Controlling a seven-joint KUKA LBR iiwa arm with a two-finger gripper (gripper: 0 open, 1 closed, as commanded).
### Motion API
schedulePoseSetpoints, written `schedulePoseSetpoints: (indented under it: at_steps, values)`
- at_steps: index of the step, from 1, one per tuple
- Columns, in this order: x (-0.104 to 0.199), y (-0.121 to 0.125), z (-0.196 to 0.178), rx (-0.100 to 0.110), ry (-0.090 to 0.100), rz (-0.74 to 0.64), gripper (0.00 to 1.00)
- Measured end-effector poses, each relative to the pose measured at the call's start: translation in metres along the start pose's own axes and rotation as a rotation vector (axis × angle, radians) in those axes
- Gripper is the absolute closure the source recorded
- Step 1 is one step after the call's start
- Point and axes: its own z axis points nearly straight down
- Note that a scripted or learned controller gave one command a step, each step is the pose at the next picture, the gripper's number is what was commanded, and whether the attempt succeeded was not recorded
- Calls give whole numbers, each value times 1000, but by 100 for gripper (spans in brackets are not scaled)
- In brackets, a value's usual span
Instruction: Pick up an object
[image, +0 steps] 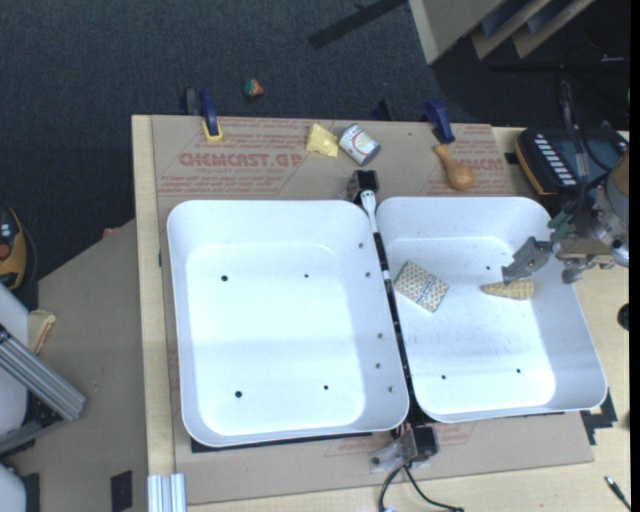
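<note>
The bench (300, 160) stood on dark carpet (100, 60), bearing two white bins. In the right bin (500, 390) lay a patterned packet (421, 286) and a tan wedge (510, 290); the tool (527, 260) hovered touching-close above the wedge, its state unclear.

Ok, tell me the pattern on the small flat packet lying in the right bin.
Pale with a fine yellowish checked print, seen in the camera view: the small flat packet.
</note>
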Motion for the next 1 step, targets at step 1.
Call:
schedulePoseSetpoints:
  at_steps: [1]
  values:
    - [0, 1, -11, -3, -1, 0, 100]
